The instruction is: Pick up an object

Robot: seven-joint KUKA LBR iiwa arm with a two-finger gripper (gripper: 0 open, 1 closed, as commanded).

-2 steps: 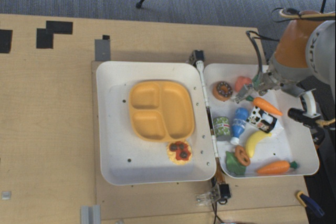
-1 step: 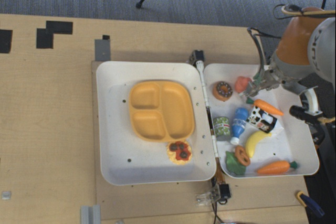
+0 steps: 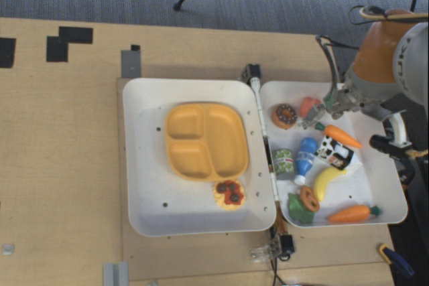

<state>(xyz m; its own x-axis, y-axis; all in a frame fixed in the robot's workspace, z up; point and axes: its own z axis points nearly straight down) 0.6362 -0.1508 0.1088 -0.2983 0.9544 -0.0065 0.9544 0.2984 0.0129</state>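
The right bin (image 3: pixel 391 177) holds several toy foods: a round chocolate donut (image 3: pixel 284 116), a red piece (image 3: pixel 309 106), an orange carrot (image 3: pixel 342 136), a black-and-white carton (image 3: pixel 334 153), a blue bottle (image 3: pixel 305 156), a green can (image 3: pixel 283 163), a banana (image 3: pixel 325 182) and a second carrot (image 3: pixel 352 213). My gripper (image 3: pixel 316 118) hangs low over the bin's far part, between the red piece and the first carrot, just right of the donut. Whether it touches either one is unclear. The wrist hides part of the bin's far right corner.
The left bin (image 3: pixel 144 164) holds a yellow divided plate (image 3: pixel 204 140) and a small toy pizza (image 3: pixel 230 193) at its near edge. A pretzel (image 3: pixel 309 198) lies on a green toy (image 3: pixel 299 208) in the right bin's near left corner. A divider rail (image 3: pixel 263 137) separates the bins.
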